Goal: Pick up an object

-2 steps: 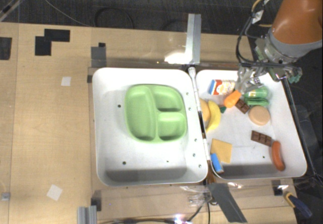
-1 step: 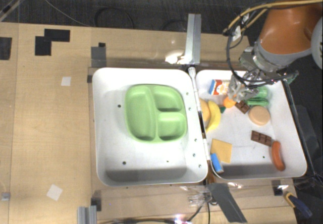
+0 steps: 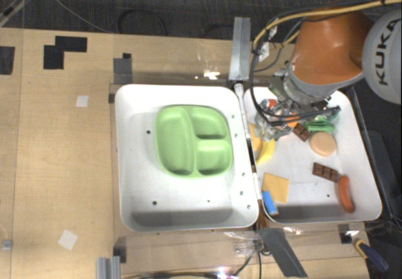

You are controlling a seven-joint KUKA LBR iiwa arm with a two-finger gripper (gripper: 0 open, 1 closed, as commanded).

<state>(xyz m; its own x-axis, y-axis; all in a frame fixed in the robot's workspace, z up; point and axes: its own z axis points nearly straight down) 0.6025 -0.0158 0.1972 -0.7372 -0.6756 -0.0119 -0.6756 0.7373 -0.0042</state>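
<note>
So the arm is parked low over the far-left part of the right bin, gripper buried in the clutter there. Whether anything is clamped can't be told, since the wrist blocks the tip.

A yellow piece is wedged against the left wall just under the gripper, probably the target, since it's closest. The easier picks are scattered loose: a tan disc mid-bin, a chocolate bar nearer the front, a sausage in the front right corner, a cracker and a blue bit at the front left. A green bit sits at the far side.

The left bin is taken up by a green tray, apparently left as a drop spot.
</note>
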